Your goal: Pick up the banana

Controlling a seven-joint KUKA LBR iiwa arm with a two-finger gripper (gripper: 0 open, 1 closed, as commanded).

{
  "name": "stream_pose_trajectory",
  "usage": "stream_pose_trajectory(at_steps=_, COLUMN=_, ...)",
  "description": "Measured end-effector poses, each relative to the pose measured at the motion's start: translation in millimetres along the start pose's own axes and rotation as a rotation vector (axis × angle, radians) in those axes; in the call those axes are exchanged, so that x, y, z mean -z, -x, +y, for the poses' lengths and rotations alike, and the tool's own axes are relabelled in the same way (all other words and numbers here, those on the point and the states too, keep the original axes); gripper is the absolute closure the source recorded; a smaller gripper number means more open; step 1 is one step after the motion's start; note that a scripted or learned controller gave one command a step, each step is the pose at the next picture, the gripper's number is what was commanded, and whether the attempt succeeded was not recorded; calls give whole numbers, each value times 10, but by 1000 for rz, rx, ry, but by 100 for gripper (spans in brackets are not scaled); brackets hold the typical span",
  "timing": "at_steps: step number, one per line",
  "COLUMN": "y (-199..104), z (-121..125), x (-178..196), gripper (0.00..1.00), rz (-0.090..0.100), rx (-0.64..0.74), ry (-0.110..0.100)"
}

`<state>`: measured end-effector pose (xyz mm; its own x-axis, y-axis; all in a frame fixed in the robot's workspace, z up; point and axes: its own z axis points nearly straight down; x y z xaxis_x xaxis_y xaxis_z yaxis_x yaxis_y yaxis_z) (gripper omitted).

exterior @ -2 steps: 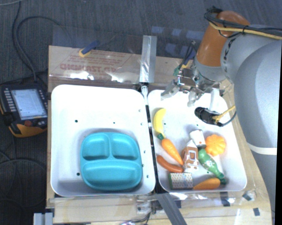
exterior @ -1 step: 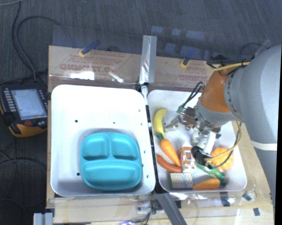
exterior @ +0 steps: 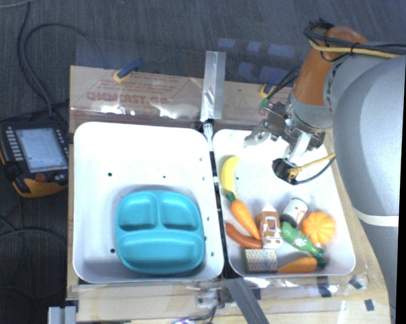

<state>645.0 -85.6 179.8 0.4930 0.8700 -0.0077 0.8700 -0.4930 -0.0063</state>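
**Hand above right bin, banana lying free by the divider**

The hand (exterior: 279,138) hangs over the far part of the right bin (exterior: 343,255), nothing between its fingers that we can see; whether they stand wide or narrow we cannot tell from this angle.

Going near to far, we note in the right bin's near end a grey grater-like block (exterior: 260,260) and an orange carrot (exterior: 297,265) along the near wall. Just beyond these lie a red pepper-like piece (exterior: 242,235), a small carton (exterior: 270,227), a green bottle (exterior: 301,241), a small orange pumpkin (exterior: 319,227) and a white can (exterior: 294,210), crowded and mostly touching. A second carrot (exterior: 244,217) lies slantwise, its leafy end touching the banana's lower end.

The banana (exterior: 228,173) lies flat against the bin's left wall, by the divider, curved, well clear of the hand and to its left.

In the left bin (exterior: 96,153) we see a blue sectioned tray (exterior: 161,232) toward the near side.

Farther back, brown cardboard (exterior: 139,91) covers the tabletop behind the bins. A pendant controller (exterior: 32,154) lies on the floor at the left.
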Motion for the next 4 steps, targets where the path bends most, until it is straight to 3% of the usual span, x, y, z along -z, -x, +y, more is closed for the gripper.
stream_pose_trajectory(at_steps=1, y=117, z=315, x=-646, gripper=0, rz=-3, rx=-86, ry=-3)
stream_pose_trajectory(at_steps=2, y=116, z=315, x=-645, gripper=0, rz=-2, rx=-86, ry=-3)
stream_pose_trajectory(at_steps=3, y=223, z=384, x=1133, gripper=0, rz=-1, rx=-330, ry=0)
stream_pose_trajectory(at_steps=4, y=780, z=466, x=2399, gripper=0, rz=-1, rx=-569, ry=0)
